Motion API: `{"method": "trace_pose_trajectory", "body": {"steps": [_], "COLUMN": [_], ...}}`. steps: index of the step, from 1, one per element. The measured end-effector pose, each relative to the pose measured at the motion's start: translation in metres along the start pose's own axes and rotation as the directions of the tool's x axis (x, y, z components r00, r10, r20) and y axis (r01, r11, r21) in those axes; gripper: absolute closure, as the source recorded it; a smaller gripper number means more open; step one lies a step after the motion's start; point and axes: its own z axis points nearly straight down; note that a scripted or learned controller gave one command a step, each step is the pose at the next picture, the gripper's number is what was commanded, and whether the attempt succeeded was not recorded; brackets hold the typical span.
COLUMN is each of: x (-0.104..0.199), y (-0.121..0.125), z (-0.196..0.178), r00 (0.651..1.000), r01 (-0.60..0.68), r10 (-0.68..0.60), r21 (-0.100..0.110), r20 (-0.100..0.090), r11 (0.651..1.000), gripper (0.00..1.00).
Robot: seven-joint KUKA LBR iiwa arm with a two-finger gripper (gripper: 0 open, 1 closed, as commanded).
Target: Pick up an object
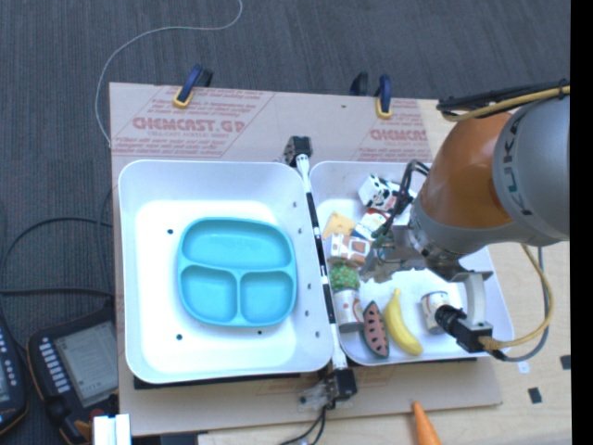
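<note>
1. The worktop [185, 123] carries two shallow white bins side by side: the left bin [148, 341] and the right bin [496, 309].
2. In the left bin lies a blue plate [237, 272] with three compartments, near the middle of the bin.
3. The right bin holds several small toy foods, close together.
4. A banana [402, 324] lies near the front edge of the right bin, and a watermelon slice [374, 330] lies just beside it, on its left.
5. A yellow cheese wedge [339, 223] and a green piece [345, 275] lie along the left wall of this bin.
6. A black and white toy [375, 191] lies at the far side of the bin.
7. The arm [491, 179] reaches in from the right and hangs over the right bin.
8. The claw [382, 256] is low among the toy foods, near the green piece; if its fingers are apart or together, I cannot tell, because the wrist hides them.
</note>
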Motion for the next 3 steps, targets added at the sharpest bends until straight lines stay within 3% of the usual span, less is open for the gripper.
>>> {"method": "trace_pose_trajectory", "body": {"steps": [1, 2, 3], "x": [-0.001, -0.056, -0.047], "y": [0.000, -0.012, -0.008], "z": [0.000, 0.081, 0.097], "r00": [1.000, 1.000, 1.000], "r01": [-0.002, -0.002, -0.005], "r10": [0.002, 0.002, 0.005], "r21": [0.001, 0.000, -0.001], "r20": [0.001, 0.000, 0.003], "r11": [1.000, 1.000, 1.000], "gripper": [0.00, 0.00, 0.00]}}
